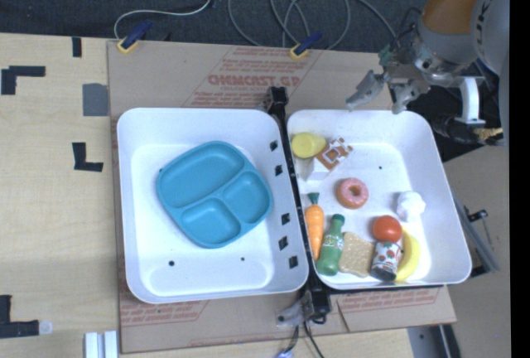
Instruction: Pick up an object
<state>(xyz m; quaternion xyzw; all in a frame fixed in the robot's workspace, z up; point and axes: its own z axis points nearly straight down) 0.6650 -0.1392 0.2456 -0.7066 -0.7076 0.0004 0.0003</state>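
Near rim of right bin [451,207]: green bottle [330,244], cracker [356,253], can [385,258], banana [409,257] packed touching. Donut [353,193] sits apart on open floor. Gripper [383,95] spread open, holding nothing, over far rim. Blue divided plate [215,192] fills left bin [132,207].

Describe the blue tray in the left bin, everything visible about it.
The blue tray is a light blue, smooth, plastic-looking plate with rounded corners and three compartments: one large at its upper left and two smaller ones. It holds nothing. It lies flat on the floor of the left bin, turned at an angle to the bin's walls, roughly in the middle. Nothing else touches it.
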